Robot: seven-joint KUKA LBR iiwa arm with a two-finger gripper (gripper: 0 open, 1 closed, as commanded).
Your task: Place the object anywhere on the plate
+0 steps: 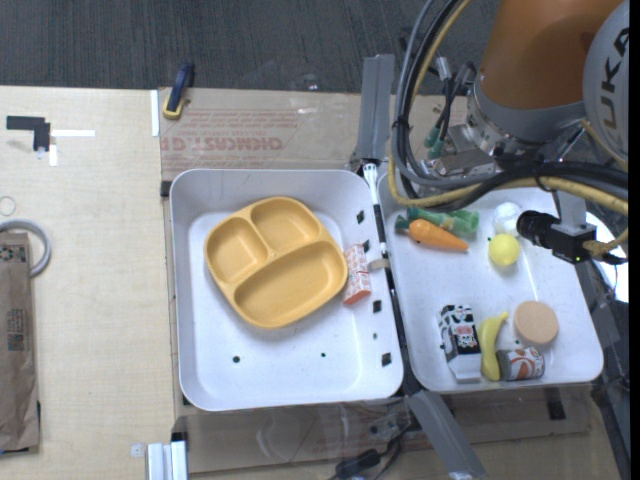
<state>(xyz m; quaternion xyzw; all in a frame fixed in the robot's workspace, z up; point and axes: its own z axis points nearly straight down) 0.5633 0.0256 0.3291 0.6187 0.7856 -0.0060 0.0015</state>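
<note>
from above, the worktop (pixel 80 268) carries two shallow white bins side by side. the left bin (pixel 285 383) holds a yellow plate (pixel 275 260) with three compartments, lying in the bin's upper half, nearer its left wall than its right. just beside the plate's right rim, touching or nearly touching it, lies a small orange-and-white packet (pixel 357 273), standing on end close to the bin's right wall. it rests on the bin floor, not on the plate.

the right bin (pixel 570 368) holds several things. near its upper left corner lies a toy carrot (pixel 437 233), with a green piece (pixel 440 216) just above it. a yellow ball (pixel 504 251) sits toward the upper middle, with a white round thing (pixel 506 212) just above it. along the lower edge, a black-and-white carton (pixel 461 340) lies beside a banana (pixel 491 346), which touches a small can (pixel 520 364); a tan round disc (pixel 535 322) sits just above the can.

the grey arm with its orange band (pixel 545 28) hangs over the upper right corner, above the right bin's top edge, with cables (pixel 420 98) looping around it. the pincer is hidden under the arm's body, so i cannot tell how it stands. a blue-and-yellow tool (pixel 179 90) lies on the cardboard (pixel 260 128) beyond the left bin, and a brown paper bag (pixel 17 338) lies at the worktop's left edge.
</note>
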